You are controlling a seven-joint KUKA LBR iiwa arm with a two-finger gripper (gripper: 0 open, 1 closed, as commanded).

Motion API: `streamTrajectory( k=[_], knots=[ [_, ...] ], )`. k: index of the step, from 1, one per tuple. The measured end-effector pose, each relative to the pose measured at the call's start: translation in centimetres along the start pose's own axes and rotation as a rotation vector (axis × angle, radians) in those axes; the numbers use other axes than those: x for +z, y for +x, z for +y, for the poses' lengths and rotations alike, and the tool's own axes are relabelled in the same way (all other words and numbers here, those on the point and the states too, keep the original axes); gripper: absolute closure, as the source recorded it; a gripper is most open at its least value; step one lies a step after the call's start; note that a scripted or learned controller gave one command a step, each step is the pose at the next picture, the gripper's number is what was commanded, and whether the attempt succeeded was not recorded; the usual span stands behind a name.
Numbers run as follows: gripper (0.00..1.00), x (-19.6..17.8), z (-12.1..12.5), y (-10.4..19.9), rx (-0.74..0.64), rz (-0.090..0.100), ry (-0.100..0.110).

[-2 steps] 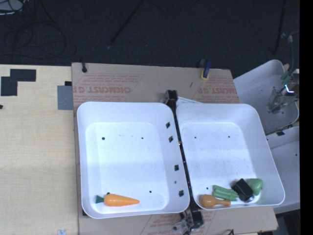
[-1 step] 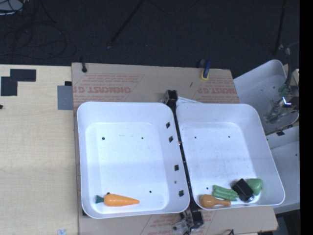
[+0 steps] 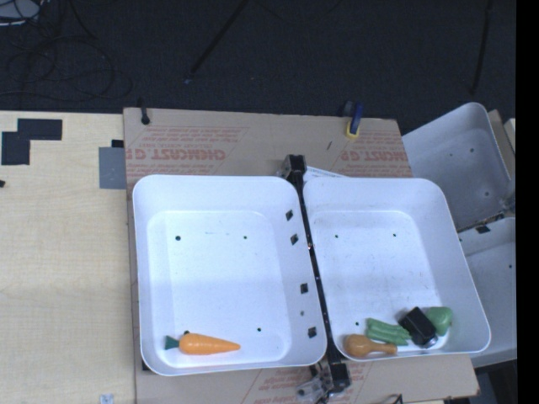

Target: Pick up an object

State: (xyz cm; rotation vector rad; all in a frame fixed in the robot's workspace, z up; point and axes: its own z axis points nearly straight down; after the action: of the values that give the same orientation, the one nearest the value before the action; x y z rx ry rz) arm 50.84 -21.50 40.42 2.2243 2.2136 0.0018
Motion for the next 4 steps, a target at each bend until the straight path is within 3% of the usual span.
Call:
streamTrajectory(
  k=[1, 2, 3, 4],
  knots=[
    [1.0, 4.8, -3.4, 0.2, -0.004, 0.003, 0.009],
    [1.0, 9.4, -3.4, 1.9, -0.005, 0.005, 0.01],
    [1.0, 8.6, -3.3, 6.6, -0.009, 0.004, 0.007],
    [1.0, 10.1, -3.4, 1.1, -0.002, 0.002, 0.008]
  ],
)
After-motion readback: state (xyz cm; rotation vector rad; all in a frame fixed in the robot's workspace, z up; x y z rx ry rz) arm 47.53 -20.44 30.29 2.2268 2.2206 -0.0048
